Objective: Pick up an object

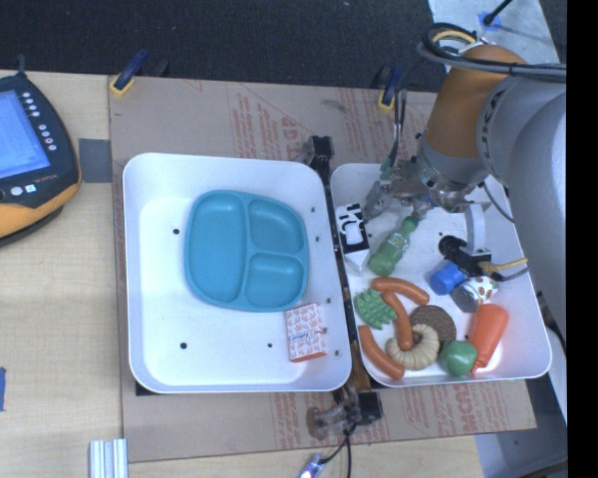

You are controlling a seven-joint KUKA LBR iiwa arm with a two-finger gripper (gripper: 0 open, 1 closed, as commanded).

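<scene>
I see the two-finger gripper spread wide at the far edge of the right white bin, holding nothing. The small green plastic bottle lies just below it, not yet grasped; lifting remains.

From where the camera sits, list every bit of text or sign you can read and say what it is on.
No text can be read for certain.
Cardboard sheet: red printed lettering along its tape strips, too blurred to read.
Small red and white packet in the left bin: print too small.
Handheld screen: lines of text, blurred.
Black and white tag: markings unclear.
</scene>
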